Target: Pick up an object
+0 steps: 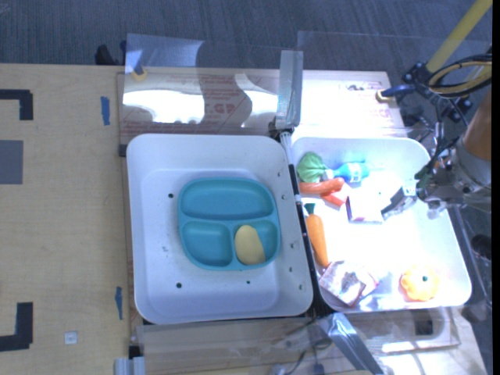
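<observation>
Camera view, near edge first: spotting an orange-yellow toy [420, 285] tucked in the near corner of the right bin [426, 237], well apart from a crumpled packet [348, 282] slumped against the near-left wall. Moving up to a carrot [316, 241] lying flat beside the divider, long axis running near to far, thick leafy end away, tapered tip toward the camera; probably easiest to take across its width. Glancing left to the left bin [156, 209] on the counter [55, 209]: teal tray [226, 200] in the middle, yellow lump [250, 245] resting in its near-right compartment, out of the way of any reach. Back to the right bin and the likely target, a white card [361, 208], mid-bin, apparently lying flat with its coloured edge along the near side; long axis too small to call. Hovering just beside it on the right, the end effector [397, 201], angled in toward the card, presumably lined up for that pick; open or closed, impossible to tell from this angle, and nothing seen held. Further back, a cluster of a red piece [322, 187], a green ball [311, 166] and a blue item [350, 170], bunched close, awkward to separate. Farthest, a clear screen [195, 92] standing behind both bins.
</observation>
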Robot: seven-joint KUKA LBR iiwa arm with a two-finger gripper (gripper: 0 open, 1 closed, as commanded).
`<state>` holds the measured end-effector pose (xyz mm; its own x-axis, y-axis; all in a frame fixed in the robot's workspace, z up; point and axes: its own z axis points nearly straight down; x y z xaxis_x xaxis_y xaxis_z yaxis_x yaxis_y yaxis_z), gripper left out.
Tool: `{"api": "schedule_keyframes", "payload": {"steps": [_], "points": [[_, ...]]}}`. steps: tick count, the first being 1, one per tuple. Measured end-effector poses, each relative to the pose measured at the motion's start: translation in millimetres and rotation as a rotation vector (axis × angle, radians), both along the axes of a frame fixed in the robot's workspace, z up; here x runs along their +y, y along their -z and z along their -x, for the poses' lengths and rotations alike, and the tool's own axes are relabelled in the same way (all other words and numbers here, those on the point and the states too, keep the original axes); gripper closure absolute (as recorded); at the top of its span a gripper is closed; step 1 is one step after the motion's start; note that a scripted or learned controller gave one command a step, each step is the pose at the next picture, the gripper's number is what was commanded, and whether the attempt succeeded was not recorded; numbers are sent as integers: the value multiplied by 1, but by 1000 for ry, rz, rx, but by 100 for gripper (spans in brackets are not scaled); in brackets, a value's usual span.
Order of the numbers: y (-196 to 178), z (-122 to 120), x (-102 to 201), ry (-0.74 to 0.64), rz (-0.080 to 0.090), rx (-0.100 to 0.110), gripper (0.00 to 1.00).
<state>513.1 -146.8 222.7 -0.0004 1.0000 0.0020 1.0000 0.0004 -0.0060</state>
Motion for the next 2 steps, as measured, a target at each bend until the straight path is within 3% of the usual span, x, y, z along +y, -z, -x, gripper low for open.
{"api": "schedule_keyframes", "payload": {"steps": [1,2], "points": [[106,-43,28,-58,-2,7,0],[129,-110,47,-82,8,-22,0]]}}
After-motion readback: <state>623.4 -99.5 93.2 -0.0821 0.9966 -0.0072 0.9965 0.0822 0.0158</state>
